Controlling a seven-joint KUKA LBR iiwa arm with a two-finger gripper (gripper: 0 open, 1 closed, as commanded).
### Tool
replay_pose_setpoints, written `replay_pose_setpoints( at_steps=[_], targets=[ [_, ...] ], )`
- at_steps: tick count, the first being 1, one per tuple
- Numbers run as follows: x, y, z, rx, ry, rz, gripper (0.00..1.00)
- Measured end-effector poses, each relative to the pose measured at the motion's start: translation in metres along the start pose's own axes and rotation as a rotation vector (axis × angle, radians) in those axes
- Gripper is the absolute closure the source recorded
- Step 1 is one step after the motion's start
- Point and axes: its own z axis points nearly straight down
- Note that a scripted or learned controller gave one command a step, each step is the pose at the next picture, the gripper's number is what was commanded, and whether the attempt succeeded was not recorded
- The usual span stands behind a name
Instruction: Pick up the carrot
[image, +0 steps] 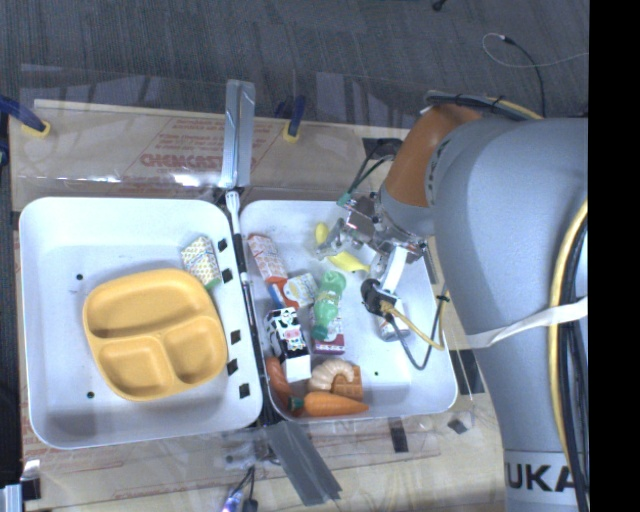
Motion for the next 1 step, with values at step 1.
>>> replay_pose_setpoints(
  at_steps=[1],
  targets=[
    [-0.0236,-0.0316,-0.1090,-0.003,0.001,0.396,0.00]
  ],
)
